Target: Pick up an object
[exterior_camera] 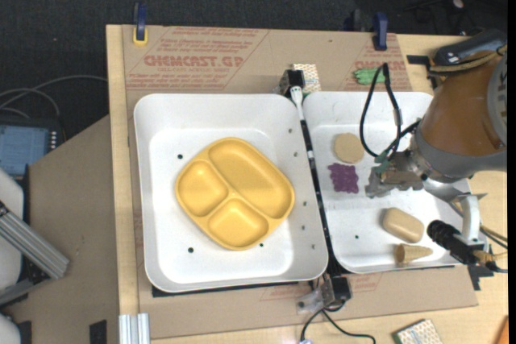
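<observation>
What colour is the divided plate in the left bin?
Yellow. The divided plate shows best in the camera view.

Two shallow white bins are sitting side by side on the bench: the left bin (153, 173) and the right bin (355, 246). One yellow divided plate (234, 191), with three compartments, is lying in the bin far to the claw's left. Four small objects are lying in the bin under the claw: one round tan piece (349, 147), one purple piece (344, 177), one beige oblong piece (402, 225) and one small tan cone (414, 254). Two blue clamps (140, 22) are gripping the bench's far edge.
</observation>
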Robot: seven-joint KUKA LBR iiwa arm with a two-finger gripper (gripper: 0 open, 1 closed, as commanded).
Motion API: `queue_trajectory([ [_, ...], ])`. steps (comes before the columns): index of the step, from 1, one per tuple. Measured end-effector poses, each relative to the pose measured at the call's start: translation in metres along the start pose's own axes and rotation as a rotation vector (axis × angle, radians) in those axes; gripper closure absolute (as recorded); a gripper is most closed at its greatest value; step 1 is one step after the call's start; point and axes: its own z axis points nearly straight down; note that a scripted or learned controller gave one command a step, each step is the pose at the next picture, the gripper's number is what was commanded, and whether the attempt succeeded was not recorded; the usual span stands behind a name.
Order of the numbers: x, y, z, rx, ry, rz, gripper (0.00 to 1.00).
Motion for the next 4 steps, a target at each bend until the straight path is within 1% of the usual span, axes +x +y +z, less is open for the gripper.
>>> queue_trajectory([
  [1, -0.069, 0.036, 0.01, 0.002, -0.006, 0.01, 1.0],
  [2, -0.007, 0.022, 0.038, 0.011, 0.004, 0.002, 1.0],
  [3, -0.011, 0.023, 0.037, 0.007, 0.0, 0.006, 0.0],
  [4, -0.003, 0.073, 0.075, 0.002, -0.001, 0.003, 0.0],
])
